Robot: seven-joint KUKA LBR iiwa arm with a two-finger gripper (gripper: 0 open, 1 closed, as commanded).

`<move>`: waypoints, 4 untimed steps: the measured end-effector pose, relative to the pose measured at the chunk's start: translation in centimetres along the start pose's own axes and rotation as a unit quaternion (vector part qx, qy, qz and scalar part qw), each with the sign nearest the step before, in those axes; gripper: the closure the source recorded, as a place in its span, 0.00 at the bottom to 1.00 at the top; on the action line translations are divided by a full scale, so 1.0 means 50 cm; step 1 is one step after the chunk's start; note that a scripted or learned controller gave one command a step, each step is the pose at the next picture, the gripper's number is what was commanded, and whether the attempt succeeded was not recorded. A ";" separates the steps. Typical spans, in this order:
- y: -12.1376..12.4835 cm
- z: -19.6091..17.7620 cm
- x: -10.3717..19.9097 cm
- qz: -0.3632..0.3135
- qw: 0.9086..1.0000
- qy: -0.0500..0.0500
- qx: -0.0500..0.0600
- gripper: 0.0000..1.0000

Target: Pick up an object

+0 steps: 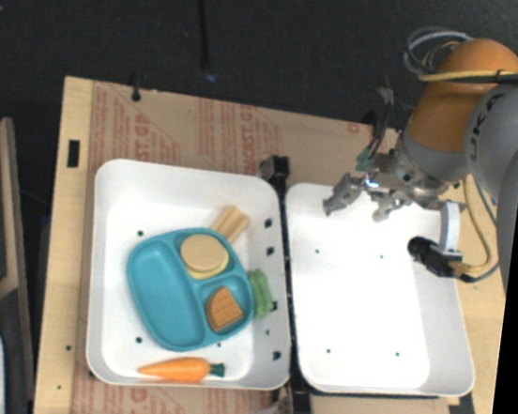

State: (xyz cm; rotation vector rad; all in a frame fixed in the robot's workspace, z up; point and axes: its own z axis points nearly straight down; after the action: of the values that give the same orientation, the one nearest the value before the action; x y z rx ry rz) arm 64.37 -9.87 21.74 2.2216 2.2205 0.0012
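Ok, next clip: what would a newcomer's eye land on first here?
Probably the blue tray in the left bin, with a round biscuit and a brown cracker on it and a carrot lying below it. Then the end effector, poised over the right bin's top edge.

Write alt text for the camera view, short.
A grey-and-orange robot arm holds its open gripper, with nothing between the fingers, over the far edge of the right white bin. The left bin holds a blue divided tray, a toy carrot and a wooden block.
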 end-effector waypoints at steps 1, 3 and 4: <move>-0.004 0.113 0.003 0.000 1.000 0.000 0.003 0.00; 0.019 0.233 0.003 0.000 1.000 0.000 0.000 0.00; -0.021 0.021 0.140 -0.003 1.000 0.001 -0.005 0.00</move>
State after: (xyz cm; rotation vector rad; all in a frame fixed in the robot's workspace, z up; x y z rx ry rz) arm 63.31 -2.86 20.68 2.2108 2.2228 0.0136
